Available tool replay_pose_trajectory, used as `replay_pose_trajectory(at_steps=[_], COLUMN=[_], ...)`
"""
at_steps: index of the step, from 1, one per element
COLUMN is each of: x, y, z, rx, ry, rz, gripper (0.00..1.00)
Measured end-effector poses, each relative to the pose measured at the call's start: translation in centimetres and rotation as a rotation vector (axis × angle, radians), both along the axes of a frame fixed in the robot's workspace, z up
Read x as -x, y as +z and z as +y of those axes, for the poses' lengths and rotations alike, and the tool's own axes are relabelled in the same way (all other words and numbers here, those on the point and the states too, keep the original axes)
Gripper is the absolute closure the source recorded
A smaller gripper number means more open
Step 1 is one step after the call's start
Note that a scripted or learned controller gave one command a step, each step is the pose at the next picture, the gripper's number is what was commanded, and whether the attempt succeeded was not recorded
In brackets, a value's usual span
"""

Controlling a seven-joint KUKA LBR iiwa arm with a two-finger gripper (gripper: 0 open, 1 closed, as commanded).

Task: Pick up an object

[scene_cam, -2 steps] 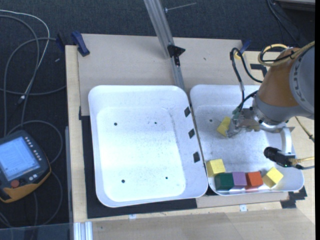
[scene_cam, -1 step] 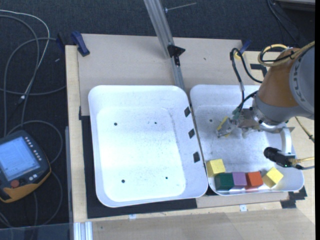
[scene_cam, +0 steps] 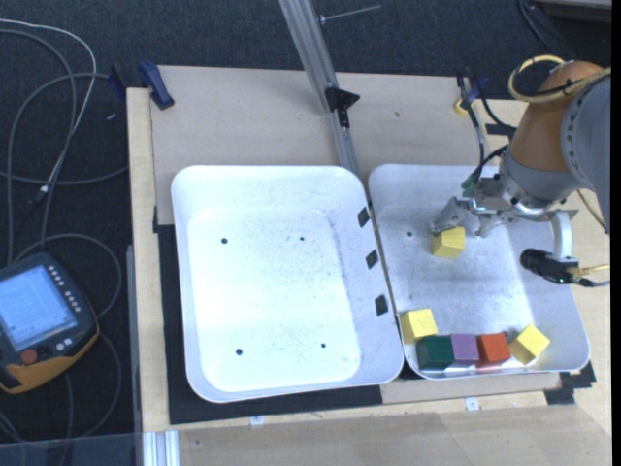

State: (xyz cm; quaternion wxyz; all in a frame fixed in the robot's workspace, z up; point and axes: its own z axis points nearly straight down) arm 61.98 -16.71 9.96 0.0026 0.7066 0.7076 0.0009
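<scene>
Overhead, the arm (scene_cam: pixel 568 124) reaches in from the right, its orange band above the wrist, and the gripper (scene_cam: pixel 464 223) hangs over the upper part of the right bin (scene_cam: pixel 553 304). A yellow block (scene_cam: pixel 448 243) sits tilted right at the fingertips, and one finger appears to touch its top edge. Whether the block is clamped between the fingers or merely lies under them cannot be told from this angle, and the gap between the fingers is not readable either.

Along the right bin's near edge lie five more blocks: a yellow cube (scene_cam: pixel 418 324) on the left, then a green block (scene_cam: pixel 436 349), a purple block (scene_cam: pixel 466 347), an orange block (scene_cam: pixel 494 349) and a second yellow cube (scene_cam: pixel 532 343), packed close in a row, neighbours touching or nearly so.

The left bin (scene_cam: pixel 194 202) sits alongside, its rim meeting the right bin's. A metal post (scene_cam: pixel 309 42) rises behind the bins. A teach pendant (scene_cam: pixel 39 318) lies on the floor to the left, with cables (scene_cam: pixel 58 95) trailing.
</scene>
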Motion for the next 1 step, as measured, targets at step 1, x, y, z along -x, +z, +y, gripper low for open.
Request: replay_pose_trajectory(at_steps=[1], x=[1.52], y=[0.02], z=[3.66], rx=[-0.004], ry=[0.002], rz=[0.008], gripper=[0.0])
